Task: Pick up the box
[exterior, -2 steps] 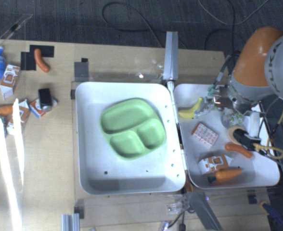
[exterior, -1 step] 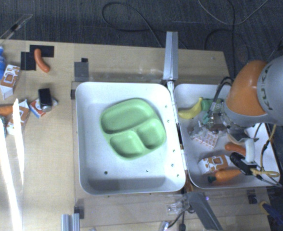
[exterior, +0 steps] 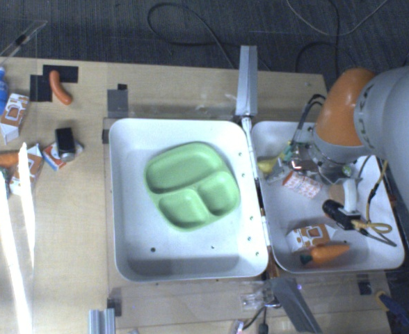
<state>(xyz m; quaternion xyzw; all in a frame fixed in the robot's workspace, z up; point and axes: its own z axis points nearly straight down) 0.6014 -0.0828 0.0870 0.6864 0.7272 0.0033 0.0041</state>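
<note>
Box (exterior: 310, 235) in right white bin (exterior: 392, 256)

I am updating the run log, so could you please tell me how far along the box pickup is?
Nothing looks done yet: the box lies on the floor of the right bin, beside a carrot. In hand: the arm reaches over that bin's upper part, apart from the box. Left: descend, grasp and lift it.

No text can be read anywhere, pics too small and blurry. The box (exterior: 311, 236) in the right bin (exterior: 392, 256) has some orange-white print, and the packet (exterior: 302, 184) near it has red marks, but no letters or nrs come out. Same w/ the small cartons (exterior: 14, 113) on the bench (exterior: 65, 256) at left.
</note>
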